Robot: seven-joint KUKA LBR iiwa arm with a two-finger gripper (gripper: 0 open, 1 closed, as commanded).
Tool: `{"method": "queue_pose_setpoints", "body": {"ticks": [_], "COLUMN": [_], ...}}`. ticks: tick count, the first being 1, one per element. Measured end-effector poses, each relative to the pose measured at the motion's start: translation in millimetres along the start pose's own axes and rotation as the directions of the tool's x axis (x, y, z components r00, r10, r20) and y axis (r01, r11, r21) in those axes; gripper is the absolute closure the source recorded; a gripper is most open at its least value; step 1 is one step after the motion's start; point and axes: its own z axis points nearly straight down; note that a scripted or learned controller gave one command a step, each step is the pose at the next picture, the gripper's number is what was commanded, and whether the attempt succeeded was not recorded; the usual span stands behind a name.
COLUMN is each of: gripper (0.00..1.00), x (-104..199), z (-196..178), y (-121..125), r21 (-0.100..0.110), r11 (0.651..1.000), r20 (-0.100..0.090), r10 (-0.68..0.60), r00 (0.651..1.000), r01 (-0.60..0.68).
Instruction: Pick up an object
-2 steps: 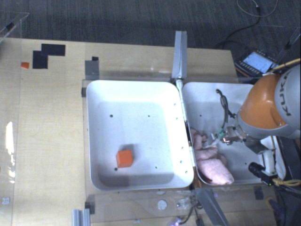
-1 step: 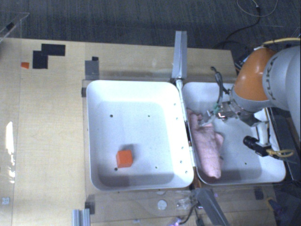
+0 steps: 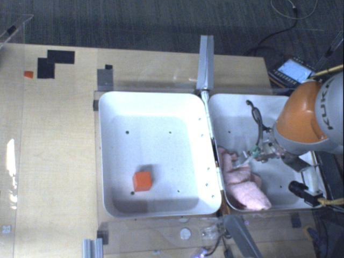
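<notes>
Lying in the right bin, the pink plush toy touches the end effector; its state is unclear.

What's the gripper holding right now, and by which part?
Cannot be told: the gripper sits at the upper edge of the soft pink plush object in the right white bin.

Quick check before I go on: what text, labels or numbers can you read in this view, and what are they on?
"KU": grey letters on the arm, at the right edge; the rest is cut off.
Tablet beyond the right bin: its screen is lit, but the content is too blurred to read.
No readable marks on the orange block or the pink object.
</notes>
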Motion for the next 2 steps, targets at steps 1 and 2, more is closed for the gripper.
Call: {"method": "queue_pose_setpoints", "body": {"ticks": [1,2], "gripper": [0.0,1.0], "x": [15.4,15.4], "z": [-0.8,-12.5], "y": [-11.3,-6.6], "r21": [-0.006,-0.015], "r11": [0.997,0.997], "r20": [0.005,0.008], "r10": [-0.071,-0.073], "r00": [0.997,0.997], "r01": [0.071,0.073]}}
